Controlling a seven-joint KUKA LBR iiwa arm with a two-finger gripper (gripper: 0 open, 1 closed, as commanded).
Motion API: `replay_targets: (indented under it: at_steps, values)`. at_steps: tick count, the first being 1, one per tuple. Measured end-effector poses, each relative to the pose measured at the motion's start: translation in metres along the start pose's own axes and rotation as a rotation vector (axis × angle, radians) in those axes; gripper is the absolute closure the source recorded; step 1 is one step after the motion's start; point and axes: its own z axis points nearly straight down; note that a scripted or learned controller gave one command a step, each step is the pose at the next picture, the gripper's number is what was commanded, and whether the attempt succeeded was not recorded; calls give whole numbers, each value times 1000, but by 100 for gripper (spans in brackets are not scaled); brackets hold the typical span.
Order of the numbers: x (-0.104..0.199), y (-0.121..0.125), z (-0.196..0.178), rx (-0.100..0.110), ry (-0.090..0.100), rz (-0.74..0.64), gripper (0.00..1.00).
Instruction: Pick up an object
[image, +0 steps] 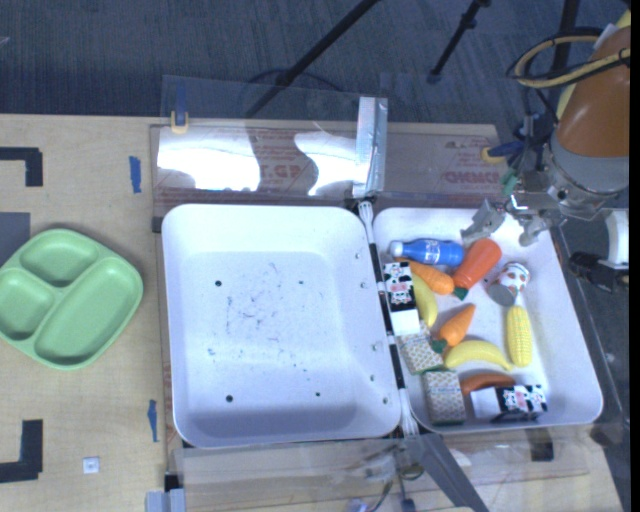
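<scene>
The gripper (512, 215) hangs over the far right of the right bin (585, 330), its fingers spread open with nothing between them. Just to its left lies the nearest carrot (478, 262), long axis slanting from far-right to near-left. The bin also holds two more carrots, two bananas, one blue bottle (428, 250) and one corn cob (519, 336).

Red print on cardboard panel (470, 165) behind bins, too blurred to read.
</scene>
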Motion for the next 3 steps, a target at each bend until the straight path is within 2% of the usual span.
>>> replay_targets:
  at_steps: [1, 2, 3]
  values:
    - [-16, -72, 69, 0, 0, -30, 0]
    - [-79, -83, 124, 3, 5, 20, 0]
    - [-78, -87, 141, -8, 14, 37, 0]
